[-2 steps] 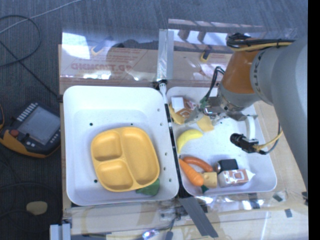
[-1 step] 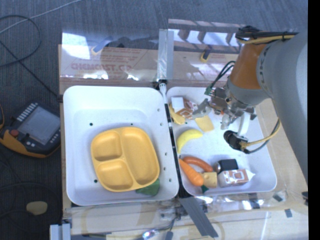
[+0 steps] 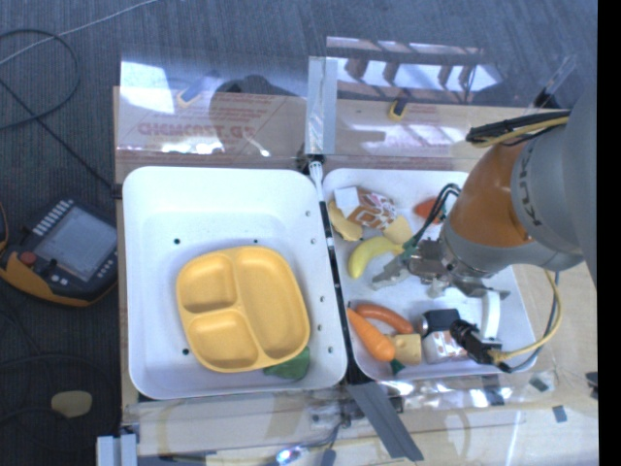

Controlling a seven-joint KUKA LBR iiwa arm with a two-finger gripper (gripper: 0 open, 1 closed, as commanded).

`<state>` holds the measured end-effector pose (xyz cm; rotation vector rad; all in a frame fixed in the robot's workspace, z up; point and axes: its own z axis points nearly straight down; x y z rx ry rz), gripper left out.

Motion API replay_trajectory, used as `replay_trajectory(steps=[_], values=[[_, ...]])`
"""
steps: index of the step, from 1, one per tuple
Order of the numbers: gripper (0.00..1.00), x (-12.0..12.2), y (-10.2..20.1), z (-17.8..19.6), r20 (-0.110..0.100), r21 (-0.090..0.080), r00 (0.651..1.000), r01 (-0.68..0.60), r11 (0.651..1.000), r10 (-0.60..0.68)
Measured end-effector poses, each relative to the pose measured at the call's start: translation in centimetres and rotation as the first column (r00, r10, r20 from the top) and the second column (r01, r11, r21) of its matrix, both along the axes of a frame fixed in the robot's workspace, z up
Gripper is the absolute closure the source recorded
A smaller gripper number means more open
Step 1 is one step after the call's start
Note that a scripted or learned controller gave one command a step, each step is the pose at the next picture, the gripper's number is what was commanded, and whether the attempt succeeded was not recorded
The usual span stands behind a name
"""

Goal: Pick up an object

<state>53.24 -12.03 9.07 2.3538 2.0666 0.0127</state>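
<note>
My gripper (image 3: 390, 272) hangs low over the middle of the right bin (image 3: 519, 330), just below and to the right of a yellow banana (image 3: 369, 253). Its tip is very close to the banana; contact is unclear. Nothing shows between the fingers. Below it lie a red sausage (image 3: 381, 316) and an orange carrot (image 3: 369, 336). A toast slice (image 3: 374, 205), a yellow cheese wedge (image 3: 398, 229) and a small red piece (image 3: 427, 207) lie at the back of that bin. My arm covers the bin's right side.
The left bin (image 3: 155, 212) holds a yellow divided plate (image 3: 243, 307) with a green item (image 3: 288, 365) poking out under its front edge. A small yellow block (image 3: 408, 348) lies at the right bin's front. A handheld controller (image 3: 58, 250) sits on the floor at left.
</note>
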Motion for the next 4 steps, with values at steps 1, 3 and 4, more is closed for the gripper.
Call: replay_trajectory(steps=[1,3,4], values=[[0.0,-4.3,-2.8,0.0,0.005,-0.004,0.998,-0.062,0.998,0.062],[0.0,-0.2,1.4,0.0,0.002,-0.005,0.99,-0.141,0.99,0.141],[0.0,-3.2,1.4,6.3,-0.014,0.002,0.896,-0.444,0.896,0.444]])
